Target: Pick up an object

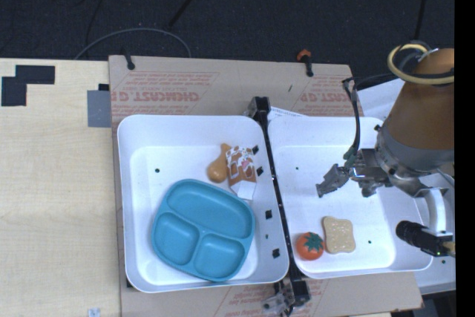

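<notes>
In the right bin (312,141) a red tomato with a green top (309,246) lies near the front wall, and a tan slice of toast (339,234) lies just right of it. My gripper (332,182) hangs above the middle of that bin, up and left of the toast, with nothing seen between its fingers. The left bin (141,159) holds a blue divided plate (202,229) and, behind it, a brown and white toy figure (233,163).
The orange-banded arm body (423,115) fills the right side above the right bin's edge. A black divider rail (269,182) runs between the bins. Cardboard (193,89) lies under both bins, with a pale wooden bench (52,197) at left.
</notes>
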